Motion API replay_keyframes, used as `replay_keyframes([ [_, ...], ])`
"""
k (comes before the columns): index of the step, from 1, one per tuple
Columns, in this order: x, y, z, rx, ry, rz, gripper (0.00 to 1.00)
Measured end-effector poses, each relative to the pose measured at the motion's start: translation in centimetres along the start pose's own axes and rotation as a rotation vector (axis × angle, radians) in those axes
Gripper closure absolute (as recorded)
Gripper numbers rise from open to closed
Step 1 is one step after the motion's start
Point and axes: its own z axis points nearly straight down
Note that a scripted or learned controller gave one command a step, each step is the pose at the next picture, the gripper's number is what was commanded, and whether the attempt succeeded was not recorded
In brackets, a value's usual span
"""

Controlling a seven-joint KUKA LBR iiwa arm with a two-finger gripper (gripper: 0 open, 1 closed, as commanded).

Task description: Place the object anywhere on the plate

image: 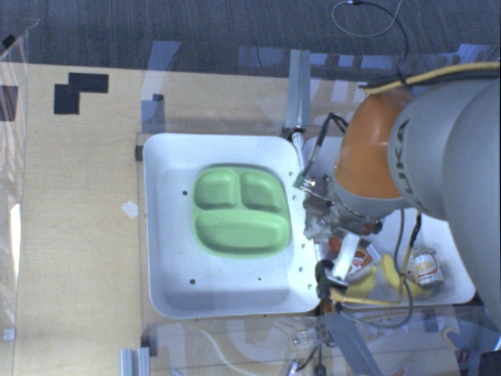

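Gripper (338, 263) hangs low over the right bin (458, 284), its state impossible to tell, beside a yellow banana (385, 274); the green divided plate (239, 211) waits in the left bin (168, 225).

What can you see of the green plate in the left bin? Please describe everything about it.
The light green divided plate of matte plastic is a rounded rectangle with three compartments: two small ones on its far side and one long one on its near side, parted by raised ridges. It lies flat and upright near the middle of the shallow white left bin, slightly toward that bin's right wall. Nothing rests in its compartments. Only the bin floor touches it; the grey arm's tool is apart, over the right bin.
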Motion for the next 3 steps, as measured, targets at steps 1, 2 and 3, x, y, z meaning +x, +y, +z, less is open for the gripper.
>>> replay_keyframes([
  [1,-1.4,4.4,0.0,-0.002,0.000,-0.195,1.00],
  [2,3.3,-1.4,2.2,0.000,0.000,-0.203,1.00],
  [3,3.3,-1.4,2.2,0.000,0.000,-0.203,0.00],
])
